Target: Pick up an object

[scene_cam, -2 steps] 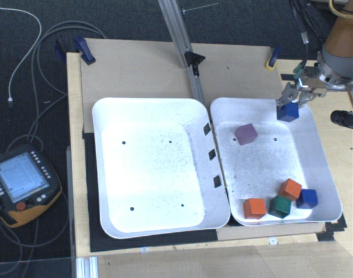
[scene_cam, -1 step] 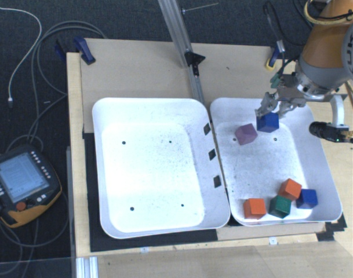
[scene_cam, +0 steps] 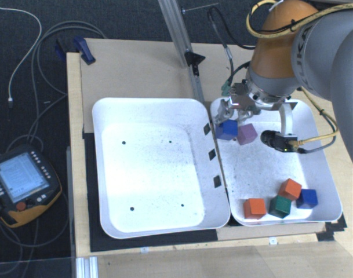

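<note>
My gripper [scene_cam: 233, 114] hangs over the far left corner of the right bin [scene_cam: 328, 172], fingers open and pointing down. Just beneath its tips lie a blue cube [scene_cam: 226, 131] and a purple cube [scene_cam: 247, 134], touching each other; nothing shows between the fingers. At the bin's near edge sit an orange cube [scene_cam: 254, 207], a green cube [scene_cam: 280, 206], a second orange cube [scene_cam: 291, 187] and a smaller blue cube [scene_cam: 307, 198].
The left bin [scene_cam: 147, 172] lies beside the right one, their rims meeting near the blue cube. A slanted metal pole [scene_cam: 176, 28] rises behind the bins. A black unit with a yellow cable [scene_cam: 276, 139] hangs from the arm. A teach pendant [scene_cam: 19, 184] lies off the bench, far left.
</note>
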Motion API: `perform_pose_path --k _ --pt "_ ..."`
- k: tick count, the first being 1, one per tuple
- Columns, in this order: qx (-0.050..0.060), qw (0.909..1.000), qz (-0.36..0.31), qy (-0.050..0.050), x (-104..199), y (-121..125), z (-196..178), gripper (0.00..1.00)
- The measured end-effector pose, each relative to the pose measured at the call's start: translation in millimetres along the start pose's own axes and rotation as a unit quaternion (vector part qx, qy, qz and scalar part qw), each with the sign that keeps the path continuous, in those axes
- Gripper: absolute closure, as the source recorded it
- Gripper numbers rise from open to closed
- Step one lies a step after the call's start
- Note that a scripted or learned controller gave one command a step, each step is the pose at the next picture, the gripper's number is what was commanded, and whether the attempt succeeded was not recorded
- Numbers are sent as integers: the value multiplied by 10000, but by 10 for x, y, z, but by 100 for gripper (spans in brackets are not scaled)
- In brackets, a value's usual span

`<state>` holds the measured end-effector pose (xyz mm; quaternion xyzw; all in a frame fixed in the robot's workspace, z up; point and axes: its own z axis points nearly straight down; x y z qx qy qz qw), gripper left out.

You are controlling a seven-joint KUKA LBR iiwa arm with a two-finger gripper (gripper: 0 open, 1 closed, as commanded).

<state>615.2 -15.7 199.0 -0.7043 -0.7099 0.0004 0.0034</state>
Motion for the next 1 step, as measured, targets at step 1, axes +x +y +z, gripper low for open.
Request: perform_pose_path --k 1 --pt "-65 10000 0 -2 713 -572 -1166 100"
